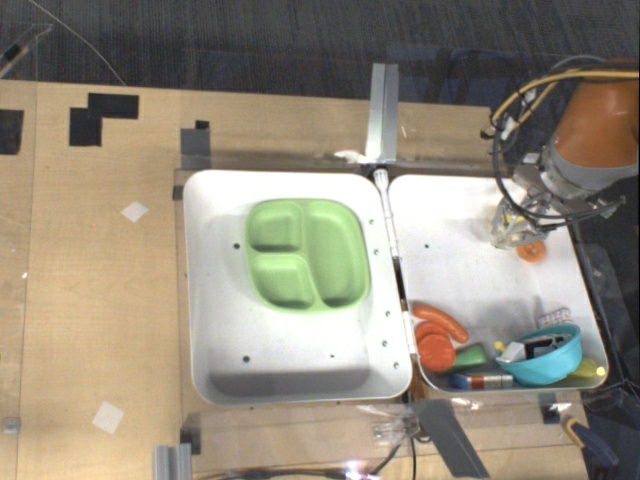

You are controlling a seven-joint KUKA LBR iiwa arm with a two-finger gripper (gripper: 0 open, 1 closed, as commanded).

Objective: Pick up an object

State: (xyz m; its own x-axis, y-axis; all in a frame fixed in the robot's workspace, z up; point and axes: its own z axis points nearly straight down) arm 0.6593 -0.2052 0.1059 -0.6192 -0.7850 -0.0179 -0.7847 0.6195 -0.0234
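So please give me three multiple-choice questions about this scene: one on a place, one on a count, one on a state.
1. Where does the green tray lie?
A. left bin
B. right bin
C. on the bench outside the bins

2. How many compartments does the green tray have?
A. two
B. three
C. five

3. How does the blue bowl sit?
A. flat, mouth up
B. upside down
C. tilted among the other things

Answers:
1 A: it lies inside the left bin.
2 B: two small compartments beside one long one.
3 C: it leans on the clutter in the near corner of the right bin.
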